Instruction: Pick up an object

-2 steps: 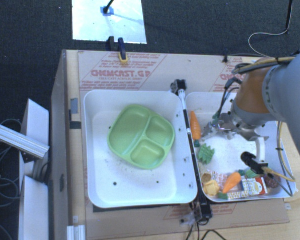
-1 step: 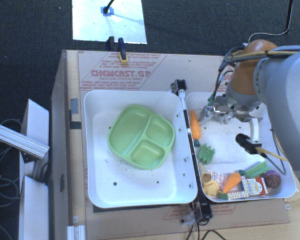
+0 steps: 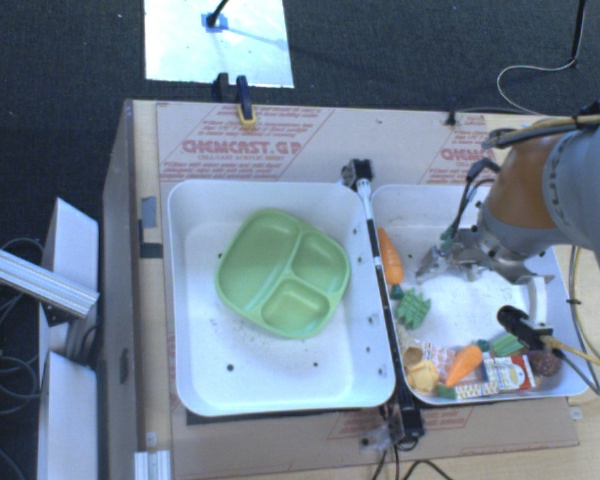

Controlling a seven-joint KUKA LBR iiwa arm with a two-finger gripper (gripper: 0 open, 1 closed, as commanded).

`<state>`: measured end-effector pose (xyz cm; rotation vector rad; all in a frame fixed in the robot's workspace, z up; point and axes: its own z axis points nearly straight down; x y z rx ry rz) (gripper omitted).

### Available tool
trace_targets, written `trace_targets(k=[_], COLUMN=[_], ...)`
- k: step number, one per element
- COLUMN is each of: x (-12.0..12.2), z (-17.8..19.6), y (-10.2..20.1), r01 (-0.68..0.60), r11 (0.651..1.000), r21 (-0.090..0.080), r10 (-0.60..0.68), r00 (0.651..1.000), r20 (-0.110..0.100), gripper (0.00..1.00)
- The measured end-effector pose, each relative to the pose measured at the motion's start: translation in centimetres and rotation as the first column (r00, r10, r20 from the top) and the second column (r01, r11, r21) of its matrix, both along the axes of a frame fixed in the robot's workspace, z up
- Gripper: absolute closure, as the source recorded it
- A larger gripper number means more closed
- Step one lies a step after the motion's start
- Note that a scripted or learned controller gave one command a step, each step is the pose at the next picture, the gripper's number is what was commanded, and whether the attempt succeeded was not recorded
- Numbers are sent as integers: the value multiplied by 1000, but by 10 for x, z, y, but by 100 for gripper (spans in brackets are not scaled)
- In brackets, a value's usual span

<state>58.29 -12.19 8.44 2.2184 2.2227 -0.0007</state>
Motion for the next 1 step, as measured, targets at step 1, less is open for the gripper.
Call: trace_targets(k=[1], x=[63], z=[1], y=[29], r01=[-3], r11=[1000], r21=[1], r10=[3], r00=[1000], r20=[3], gripper=[0])
